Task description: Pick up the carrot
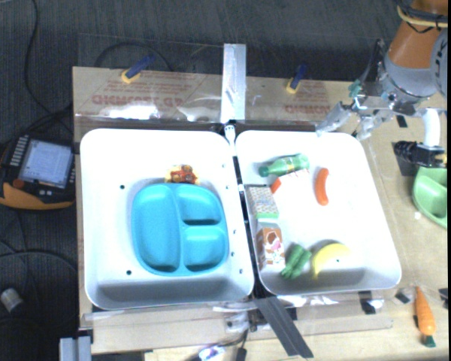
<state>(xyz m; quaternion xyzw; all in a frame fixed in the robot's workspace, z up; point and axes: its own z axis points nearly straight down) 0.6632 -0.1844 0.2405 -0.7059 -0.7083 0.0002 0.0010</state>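
Observation:
An orange-red, oblong carrot [322,186] lies in the right bin [376,224], in its upper right part, apart from the other items. My gripper [347,123] hangs over the bin's far right corner, up and to the right of the carrot and well clear of it. It is open, its silver fingers [328,122] spread, with nothing between them. A second carrot-like piece with a green tip [424,319] lies on the bench outside the bin at the lower right.
The right bin also holds a green bottle [284,165], a checked box [261,201], a snack packet [270,247], a green vegetable [295,260] and a banana [328,256]. The left bin [105,201] holds a blue divided plate [182,228] and a small brown toy [182,174].

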